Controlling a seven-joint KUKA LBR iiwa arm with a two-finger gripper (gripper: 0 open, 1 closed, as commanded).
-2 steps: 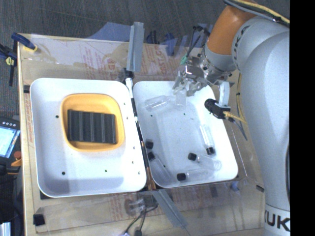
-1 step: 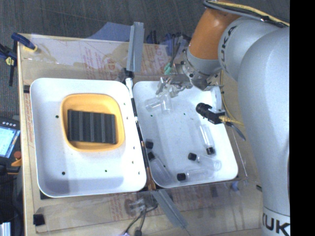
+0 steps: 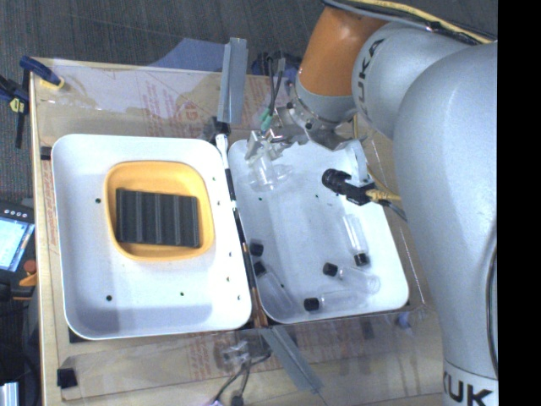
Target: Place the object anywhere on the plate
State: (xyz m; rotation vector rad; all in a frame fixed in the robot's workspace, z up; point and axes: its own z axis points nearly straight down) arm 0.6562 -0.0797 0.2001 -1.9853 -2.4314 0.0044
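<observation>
A yellow plate (image 3: 157,176) with a dark ridged insert lies in the left white bin (image 3: 84,286). Several clear tubes with black caps lie in the right white bin (image 3: 296,218): one clear tube (image 3: 355,237) stands near the right wall and another tube (image 3: 352,282) lies near the front right corner. My gripper (image 3: 267,154) hangs low over the far left corner of the right bin, well away from both tubes and to the right of the plate. Its tip blends with the pale bin floor, and I see no object held there.
Small black caps (image 3: 257,249) lie along the right bin's left wall, and another cap (image 3: 311,303) lies near its front edge. A black fitting with a yellow cable (image 3: 347,184) hangs from the arm over the right bin. The big grey arm covers the right side.
</observation>
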